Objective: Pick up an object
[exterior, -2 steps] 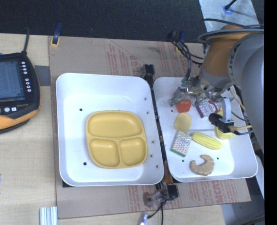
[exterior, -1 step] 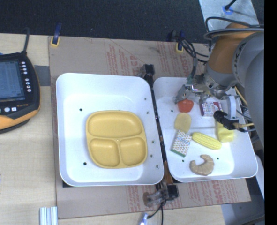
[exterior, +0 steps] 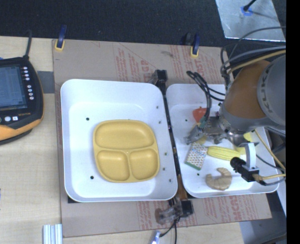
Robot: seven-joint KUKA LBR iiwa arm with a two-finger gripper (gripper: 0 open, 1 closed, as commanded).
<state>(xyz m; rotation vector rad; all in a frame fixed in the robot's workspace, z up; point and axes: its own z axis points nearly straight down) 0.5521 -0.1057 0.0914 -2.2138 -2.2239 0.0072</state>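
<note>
The right bin (exterior: 188, 184) holds several small items. A green-speckled sponge block (exterior: 196, 156) lies near its left side, a yellow corn cob (exterior: 222, 152) to the right of that, and a tan croissant-like piece (exterior: 219, 179) toward the front. A red-orange item (exterior: 199, 114) sits farther back. My gripper (exterior: 203, 132) hangs low over the bin's middle, just above the sponge block and left of the corn cob. Nothing shows as held.
The left bin (exterior: 73, 136) holds a yellow divided plate (exterior: 125, 150). A tablet in an orange case (exterior: 10, 98) lies at the far left of the bench. Clamps sit at the cardboard's back edge, and cables loop behind the right bin.
</note>
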